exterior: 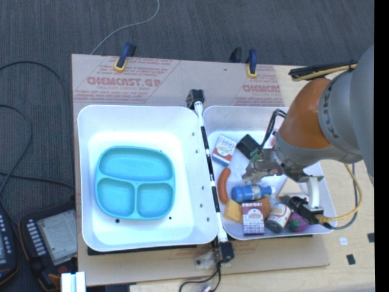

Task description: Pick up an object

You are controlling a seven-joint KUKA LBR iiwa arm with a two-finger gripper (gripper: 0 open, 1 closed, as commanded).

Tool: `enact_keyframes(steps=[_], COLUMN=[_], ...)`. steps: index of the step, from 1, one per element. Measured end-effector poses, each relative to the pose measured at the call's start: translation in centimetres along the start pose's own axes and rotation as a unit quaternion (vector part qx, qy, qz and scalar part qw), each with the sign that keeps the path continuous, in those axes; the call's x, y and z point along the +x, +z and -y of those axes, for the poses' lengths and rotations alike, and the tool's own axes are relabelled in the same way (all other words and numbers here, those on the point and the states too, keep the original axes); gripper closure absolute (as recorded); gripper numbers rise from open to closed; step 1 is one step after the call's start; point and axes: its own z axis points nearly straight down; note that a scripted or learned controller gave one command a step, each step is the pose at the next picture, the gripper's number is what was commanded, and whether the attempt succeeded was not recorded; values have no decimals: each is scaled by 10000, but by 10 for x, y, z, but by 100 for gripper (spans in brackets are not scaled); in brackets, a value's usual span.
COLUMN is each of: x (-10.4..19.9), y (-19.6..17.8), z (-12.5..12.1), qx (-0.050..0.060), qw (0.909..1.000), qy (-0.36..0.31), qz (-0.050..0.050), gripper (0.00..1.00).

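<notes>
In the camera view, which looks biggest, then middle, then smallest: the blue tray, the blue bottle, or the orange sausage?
1. Blue tray, by far the biggest.
2. Blue bottle and orange sausage look about alike; the sausage is longer but thinner, so no firm order.

arm point(340, 117): cut off at right frame edge, covers right bin's point(209, 163) upper right
gripper point(262, 168): finger state unreadable
blue bottle point(250, 193): top partly under gripper
black item point(248, 145): too small to identify
handheld device point(51, 239): lower left, cropped by frame edge
</notes>
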Motion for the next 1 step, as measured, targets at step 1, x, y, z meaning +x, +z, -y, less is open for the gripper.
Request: enact_keyframes(steps=[1], x=[0], y=[0], z=[0], qx=[0], qw=[10000], qy=[0], qz=[1], gripper=[0])
